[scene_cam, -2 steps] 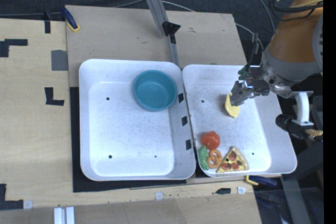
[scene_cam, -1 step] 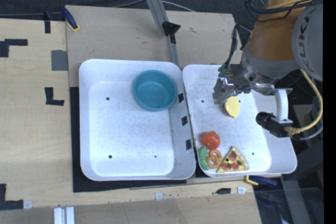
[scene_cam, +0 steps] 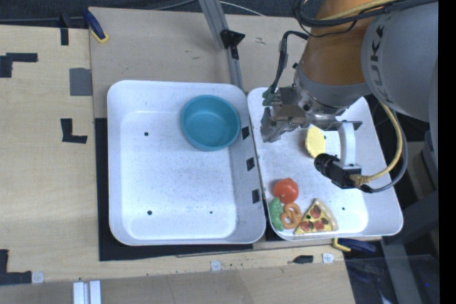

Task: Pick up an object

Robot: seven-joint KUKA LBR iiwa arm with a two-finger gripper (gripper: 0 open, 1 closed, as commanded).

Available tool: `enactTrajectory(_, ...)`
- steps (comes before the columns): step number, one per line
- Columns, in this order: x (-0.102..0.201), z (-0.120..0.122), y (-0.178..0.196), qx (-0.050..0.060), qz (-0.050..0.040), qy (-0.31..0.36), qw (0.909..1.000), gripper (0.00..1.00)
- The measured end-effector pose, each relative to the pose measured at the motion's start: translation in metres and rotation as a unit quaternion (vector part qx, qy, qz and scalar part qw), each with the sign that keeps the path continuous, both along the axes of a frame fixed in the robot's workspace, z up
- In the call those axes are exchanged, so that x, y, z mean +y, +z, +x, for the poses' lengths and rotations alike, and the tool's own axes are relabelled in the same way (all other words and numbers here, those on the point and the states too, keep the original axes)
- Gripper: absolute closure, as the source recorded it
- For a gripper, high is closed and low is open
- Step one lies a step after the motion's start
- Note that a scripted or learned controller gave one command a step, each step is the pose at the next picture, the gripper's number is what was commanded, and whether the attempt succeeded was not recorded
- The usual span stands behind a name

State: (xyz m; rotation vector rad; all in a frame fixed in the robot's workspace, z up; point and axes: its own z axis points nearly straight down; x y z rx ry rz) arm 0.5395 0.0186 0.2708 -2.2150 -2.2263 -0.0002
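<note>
Two white bins are set side by side on the bench. In the left bin (scene_cam: 142,181) a blue bowl (scene_cam: 209,122) is placed upright near the far right corner, close to the wall shared with the right bin (scene_cam: 381,213).

The arm (scene_cam: 349,46) is reached in from the right, and its gripper (scene_cam: 274,126) is held over the far left part of the right bin, just beside the dividing wall. Whether it is apart or together cannot be told from this angle, and nothing is seen held in it.

In the right bin a yellow piece (scene_cam: 315,142) is partly covered by the wrist. Toward the near edge a red tomato (scene_cam: 286,190) is found, and below it a green piece (scene_cam: 276,211), an orange pretzel (scene_cam: 291,215) and a pizza slice (scene_cam: 315,218) are grouped closely, touching or nearly so.

Part of dark lettering is seen on the grey arm at the right edge, cut off and not fully readable. No other writing can be made out.
</note>
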Motion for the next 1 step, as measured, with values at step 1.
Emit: enactTrajectory(1, 0.0578, 0.0013, -0.0064, 0.0, -0.0001, 0.0, 1.0, 1.0)
